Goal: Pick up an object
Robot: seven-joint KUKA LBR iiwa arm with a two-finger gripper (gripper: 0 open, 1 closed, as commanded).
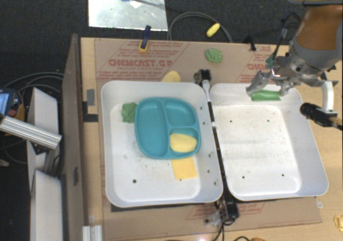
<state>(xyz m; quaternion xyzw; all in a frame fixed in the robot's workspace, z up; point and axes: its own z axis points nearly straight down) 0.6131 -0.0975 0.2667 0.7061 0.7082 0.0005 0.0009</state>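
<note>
The surface (161,55) is a brown board carrying two shallow white bins side by side. The arm (320,25) enters at the upper right, its orange band cut off by the frame edge, and slants down and leftward to the far right corner of the right bin (268,181). The hand (273,85) hangs over that bin's far rim. Its grey fingers are spread on either side of a green object (265,96), a short flat bar lying at the rim directly below the hand. Whether the fingers actually press the green object cannot be told — its upper edge is hidden by them. How far open the fingers stand is also hard to judge at this angle.

Well to the left of the hand sits the left bin (115,143). It holds a teal divided plate (155,127) with a yellow rounded piece (183,142) in its near right compartment. A flat yellow slice (185,168) lies in the bin just beyond the plate's near edge, and a green leafy piece (129,111) touches the plate's left side, partly covered by it.

On the surface behind the bins, left of the hand, a green round item (214,55) rests in the open — a pale yellow item (171,77) beside it is half hidden by the left bin's rim.
</note>
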